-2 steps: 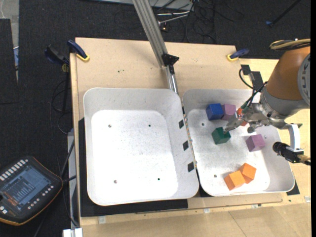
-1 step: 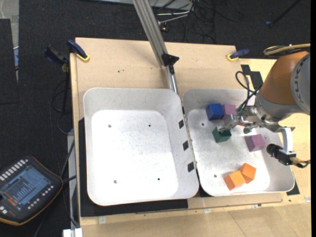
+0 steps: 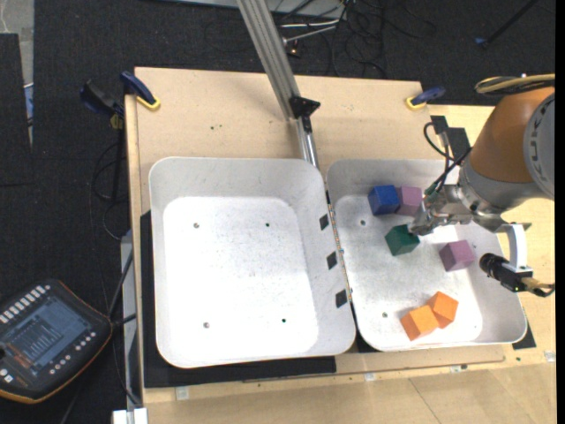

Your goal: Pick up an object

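Camera view: the gripper (image 3: 425,222) sits low in the right bin (image 3: 371,329), finger spread impossible to tell (green block (image 3: 402,239) just beside it), blue block (image 3: 384,199) and purple blocks (image 3: 457,254) crowding near, orange blocks (image 3: 430,315) apart.

One fixed cam above bench (image 3: 371,95), slanted downward, both bins (image 3: 177,175) in frame, mid-range.

The KUKA iiwa arm (image 3: 521,153) is rounded and smooth, its upper casing a broad orange band above a grey wrist section. Black cables (image 3: 444,153) loop along its left side past a small black box. The gripper (image 3: 430,216) is pale grey metal, and a white bracket with a black cylindrical fitting (image 3: 503,272) hangs below the wrist.
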`<action>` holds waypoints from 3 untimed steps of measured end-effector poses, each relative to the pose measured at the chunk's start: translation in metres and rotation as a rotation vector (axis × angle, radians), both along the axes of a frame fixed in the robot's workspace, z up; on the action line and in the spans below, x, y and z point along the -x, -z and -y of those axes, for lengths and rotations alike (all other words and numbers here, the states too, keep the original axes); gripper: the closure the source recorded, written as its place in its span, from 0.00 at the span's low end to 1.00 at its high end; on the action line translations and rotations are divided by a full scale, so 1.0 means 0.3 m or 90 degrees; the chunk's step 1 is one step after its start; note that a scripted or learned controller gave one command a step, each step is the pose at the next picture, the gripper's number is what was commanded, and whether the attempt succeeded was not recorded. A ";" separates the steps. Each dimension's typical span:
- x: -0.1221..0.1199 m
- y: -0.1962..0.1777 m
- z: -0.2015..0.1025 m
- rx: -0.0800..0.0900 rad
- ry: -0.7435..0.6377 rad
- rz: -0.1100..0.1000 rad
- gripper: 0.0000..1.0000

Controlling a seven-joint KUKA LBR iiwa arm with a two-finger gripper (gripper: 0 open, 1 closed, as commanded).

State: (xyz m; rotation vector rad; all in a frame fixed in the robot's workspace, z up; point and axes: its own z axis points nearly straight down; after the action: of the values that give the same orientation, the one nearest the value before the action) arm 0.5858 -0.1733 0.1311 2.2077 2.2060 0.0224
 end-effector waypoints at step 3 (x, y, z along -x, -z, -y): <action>0.018 -0.482 0.014 -0.001 -0.003 -0.012 1.00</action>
State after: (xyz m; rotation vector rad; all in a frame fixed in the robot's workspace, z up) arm 0.5804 -0.1775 0.2755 2.2136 2.2209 0.0039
